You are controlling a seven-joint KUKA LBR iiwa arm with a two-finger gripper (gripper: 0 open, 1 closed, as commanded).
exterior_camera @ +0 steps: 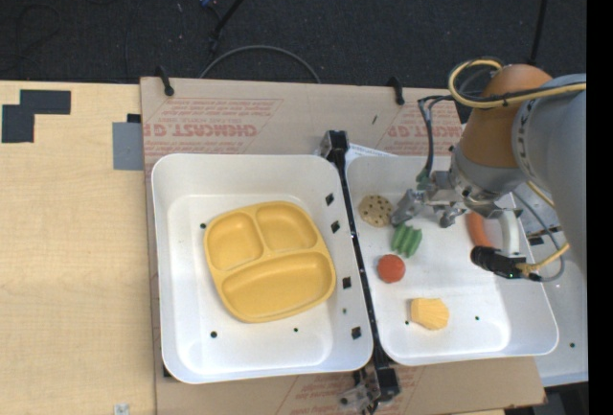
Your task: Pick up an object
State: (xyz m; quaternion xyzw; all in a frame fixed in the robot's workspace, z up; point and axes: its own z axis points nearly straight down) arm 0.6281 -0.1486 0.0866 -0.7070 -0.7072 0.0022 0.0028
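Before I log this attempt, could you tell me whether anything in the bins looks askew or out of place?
Only the yellow divided tray stands out: it lies rotated at a slant in the left bin. The right bin's toy foods lie loose, apart from each other.

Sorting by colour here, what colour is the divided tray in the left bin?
Yellow: the divided tray, seen in the camera view.

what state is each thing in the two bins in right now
yellow divided plate: lies flat in the left bin, compartments bare
cookie: flat on the right bin floor, free
green pepper: right under the hand, not visibly gripped
red tomato: loose, apart from the pepper
yellow piece: loose near the front
orange piece: partly hidden behind the arm
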